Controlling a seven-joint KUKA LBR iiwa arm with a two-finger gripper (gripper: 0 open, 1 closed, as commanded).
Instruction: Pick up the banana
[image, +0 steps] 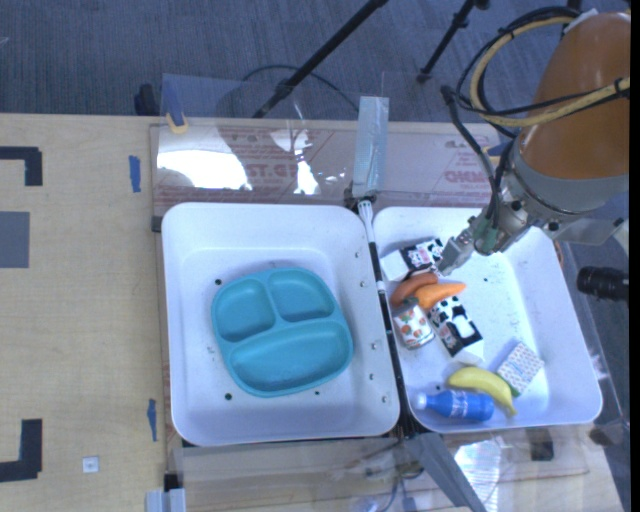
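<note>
Reaching in from the right of the camera view, the arm (570, 110) holds its gripper (452, 256) low over the back of the right bin (575, 375), its tip just above a black-and-white box (421, 255) and close to an orange carrot (428, 292). Nothing shows between the tip's parts, and whether the tool stands apart or together cannot be told at this angle and size.

The banana (483, 384) lies well apart from it, toward the front of the same bin, its curve resting just above a blue bottle (455, 405) and just beside a speckled packet (520, 366). Between gripper and banana sit a small can (413, 324) and a second black-and-white box (458, 325). The left bin (190, 300) holds a teal divided plate (283, 328).

By the look of it, the task is at its approach stage, with the banana not yet touched. The next move, judging from the layout, calls for travel toward the front of the bin, clearing the clutter in the middle, then a descent across the banana's narrow width. Bottle and packet crowd the fruit, so a closing grasp risks catching a neighbour instead.
</note>
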